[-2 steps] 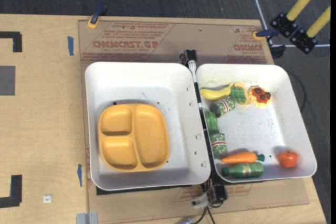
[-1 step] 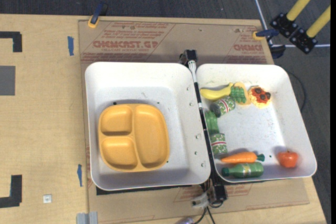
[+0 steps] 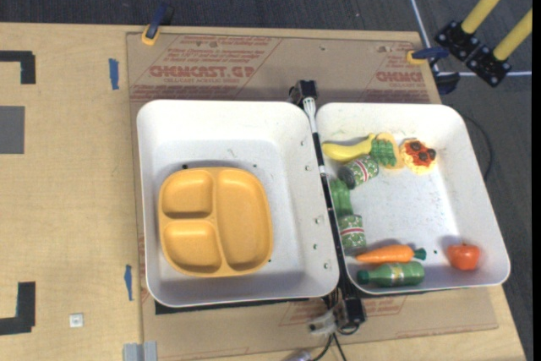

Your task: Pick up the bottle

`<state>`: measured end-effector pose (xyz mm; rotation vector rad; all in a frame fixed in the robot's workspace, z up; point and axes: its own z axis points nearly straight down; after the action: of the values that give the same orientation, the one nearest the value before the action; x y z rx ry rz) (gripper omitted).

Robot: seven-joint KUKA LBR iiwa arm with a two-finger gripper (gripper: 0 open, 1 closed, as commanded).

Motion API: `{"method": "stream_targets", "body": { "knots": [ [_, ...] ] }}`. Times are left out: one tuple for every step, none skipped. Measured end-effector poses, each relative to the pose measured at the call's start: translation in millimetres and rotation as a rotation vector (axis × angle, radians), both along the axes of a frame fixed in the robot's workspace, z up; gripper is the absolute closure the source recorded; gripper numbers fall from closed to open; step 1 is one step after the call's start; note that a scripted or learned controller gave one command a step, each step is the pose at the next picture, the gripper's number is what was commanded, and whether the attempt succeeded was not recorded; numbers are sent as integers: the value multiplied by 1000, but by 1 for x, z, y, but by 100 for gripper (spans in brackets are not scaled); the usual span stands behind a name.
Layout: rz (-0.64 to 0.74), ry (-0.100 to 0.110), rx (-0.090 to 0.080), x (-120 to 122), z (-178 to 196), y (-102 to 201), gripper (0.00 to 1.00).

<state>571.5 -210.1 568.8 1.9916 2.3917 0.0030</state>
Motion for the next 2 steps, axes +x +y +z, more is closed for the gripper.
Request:
{"method": "stream_targets", "body": {
  "knots": [
    [1, -5, -4, 1, 11, 0, 100],
    [1, -4, -3, 1, 11, 0, 0]
  ]
}}
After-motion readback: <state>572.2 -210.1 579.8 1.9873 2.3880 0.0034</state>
